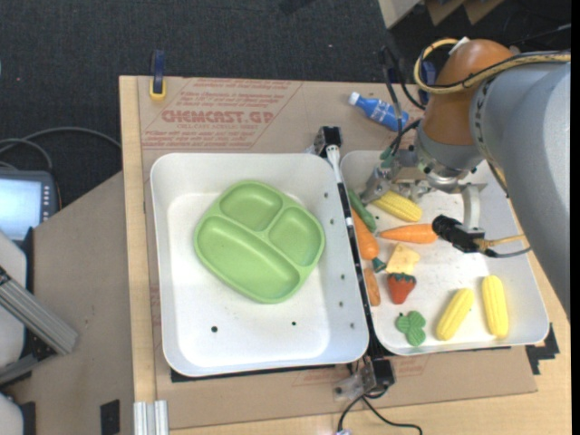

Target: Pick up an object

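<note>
The gripper [412, 187] hangs low in the right bin [521, 320], just above a yellow corn cob [397, 207]; whether it is released or clenched I cannot tell. Just below that cob lies an orange carrot [410, 234], then a strawberry [401, 287] and broccoli [410, 326]. The left bin [172, 306] holds a green divided plate [259, 240].

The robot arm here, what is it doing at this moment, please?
The grey arm reaches in from the right, and its gripper is low in the right bin, above toy food: corn and a carrot lie beside it. Nothing is visibly held yet. The left bin holds a green divided plate.
</note>
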